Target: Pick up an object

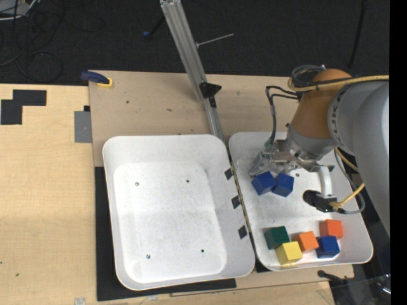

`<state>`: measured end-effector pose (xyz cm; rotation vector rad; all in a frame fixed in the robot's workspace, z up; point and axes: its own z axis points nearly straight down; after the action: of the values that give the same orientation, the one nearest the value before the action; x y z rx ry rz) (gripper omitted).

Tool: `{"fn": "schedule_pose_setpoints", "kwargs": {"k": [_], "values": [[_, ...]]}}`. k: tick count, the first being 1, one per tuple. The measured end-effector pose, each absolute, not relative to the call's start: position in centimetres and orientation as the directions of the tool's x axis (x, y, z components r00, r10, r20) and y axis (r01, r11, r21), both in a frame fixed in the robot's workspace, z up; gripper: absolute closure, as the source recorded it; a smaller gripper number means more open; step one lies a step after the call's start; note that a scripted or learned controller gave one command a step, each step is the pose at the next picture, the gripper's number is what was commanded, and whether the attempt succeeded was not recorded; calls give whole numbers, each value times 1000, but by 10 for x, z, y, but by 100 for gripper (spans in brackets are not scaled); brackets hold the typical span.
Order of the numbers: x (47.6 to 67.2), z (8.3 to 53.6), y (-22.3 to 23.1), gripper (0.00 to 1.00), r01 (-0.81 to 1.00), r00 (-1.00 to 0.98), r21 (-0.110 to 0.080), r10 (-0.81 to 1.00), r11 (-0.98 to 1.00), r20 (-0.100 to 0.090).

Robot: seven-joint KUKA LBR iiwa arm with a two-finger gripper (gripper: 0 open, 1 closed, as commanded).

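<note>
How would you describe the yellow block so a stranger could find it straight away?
Look in the right-hand bin, at the cluster of blocks along its near edge. The yellow block sits just below the green block, left of the orange block; it's the only yellow one.

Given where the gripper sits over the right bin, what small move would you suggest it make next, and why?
Probably lower a little onto the two blue cubes. The gripper hangs just above them in the right bin, and nothing shows between its fingers. The cubes touch each other, so centring on one first may help.
</note>
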<state>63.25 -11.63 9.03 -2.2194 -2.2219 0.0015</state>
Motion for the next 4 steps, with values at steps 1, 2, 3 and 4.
{"fn": "schedule_pose_setpoints", "kwargs": {"k": [1, 2, 3, 4], "values": [[632, 100, -112, 100, 1000, -6, -6, 1000, 6, 6], [630, 144, -107, 100, 1000, -1, 1, 1000, 1, 1], [634, 187, -106, 100, 1000, -1, 3, 1000, 1, 0], [635, 229, -108, 100, 1000, -2, 2, 1000, 2, 0]]}}
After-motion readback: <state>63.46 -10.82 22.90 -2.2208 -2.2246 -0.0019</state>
